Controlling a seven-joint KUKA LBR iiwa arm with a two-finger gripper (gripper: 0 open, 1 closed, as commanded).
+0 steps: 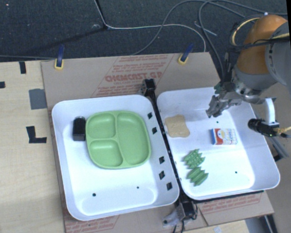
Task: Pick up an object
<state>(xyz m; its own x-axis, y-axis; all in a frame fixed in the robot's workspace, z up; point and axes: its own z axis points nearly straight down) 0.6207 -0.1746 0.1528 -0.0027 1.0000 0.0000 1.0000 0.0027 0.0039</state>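
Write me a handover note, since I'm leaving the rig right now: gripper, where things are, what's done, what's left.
Gripper: above the right bin, upper part, nothing visibly between its fingers.
Right bin: tan slice, small box, green pods.
Left bin: green divided plate, black block at its left.
Done: no pick yet.
Left: grasp one object and lift it.

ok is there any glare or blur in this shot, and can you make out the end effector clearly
Camera view: even light, soft shadows inside the bins; mild glare on the right bin floor; green plate fairly sharp; end effector small and soft-edged, tips hard to resolve.
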